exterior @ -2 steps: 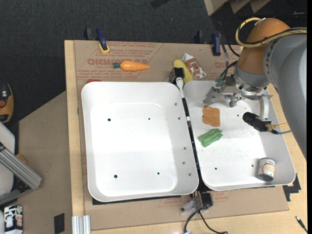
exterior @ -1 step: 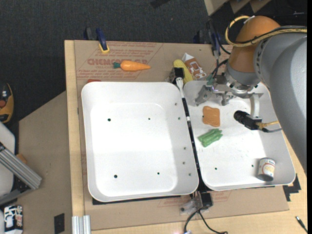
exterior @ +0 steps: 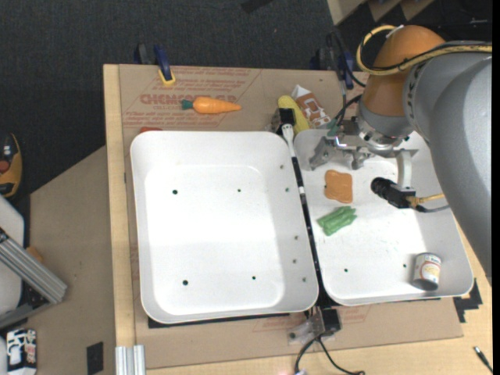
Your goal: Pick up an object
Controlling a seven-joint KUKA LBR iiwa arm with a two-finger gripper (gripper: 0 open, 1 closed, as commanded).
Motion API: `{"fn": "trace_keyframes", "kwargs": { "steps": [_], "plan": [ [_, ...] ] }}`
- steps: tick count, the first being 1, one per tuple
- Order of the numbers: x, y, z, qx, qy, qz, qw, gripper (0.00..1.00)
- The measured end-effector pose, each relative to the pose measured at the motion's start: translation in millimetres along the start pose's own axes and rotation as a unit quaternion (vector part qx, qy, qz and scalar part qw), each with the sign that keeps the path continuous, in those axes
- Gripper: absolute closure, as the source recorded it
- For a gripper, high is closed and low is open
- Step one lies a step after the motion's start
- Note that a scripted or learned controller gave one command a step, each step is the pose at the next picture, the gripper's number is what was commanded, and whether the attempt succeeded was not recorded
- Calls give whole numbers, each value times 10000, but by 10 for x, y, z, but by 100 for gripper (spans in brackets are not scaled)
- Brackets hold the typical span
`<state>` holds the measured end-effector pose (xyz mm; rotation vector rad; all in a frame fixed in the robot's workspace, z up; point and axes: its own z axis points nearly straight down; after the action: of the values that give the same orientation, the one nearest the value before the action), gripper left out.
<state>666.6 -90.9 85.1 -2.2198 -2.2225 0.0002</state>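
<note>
My gripper (exterior: 339,158) hangs over the far end of the right bin (exterior: 391,287). Its two grey fingers stand open, with nothing between them. Just below it in the view, an orange-brown flat piece (exterior: 338,186) lies on the bin floor. A green ridged item (exterior: 337,220) lies a little nearer to the camera. A small can (exterior: 426,270) with a pale label sits in the bin's near right corner.
The left bin (exterior: 156,287) lies beside the right one. Behind the bins, on the cardboard, lie a toy carrot (exterior: 209,105), a yellow item (exterior: 294,108), a brown-and-white packet (exterior: 314,109) and a black marker-like item (exterior: 286,123). A blue clamp (exterior: 164,65) grips the far edge.
</note>
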Motion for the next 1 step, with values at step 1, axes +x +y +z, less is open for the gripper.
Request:
{"fn": "trace_keyframes", "kwargs": {
  "steps": [1],
  "plan": [
    [-5, 8, -112, -18, -9, -2, 10000, 100]
  ]
}}
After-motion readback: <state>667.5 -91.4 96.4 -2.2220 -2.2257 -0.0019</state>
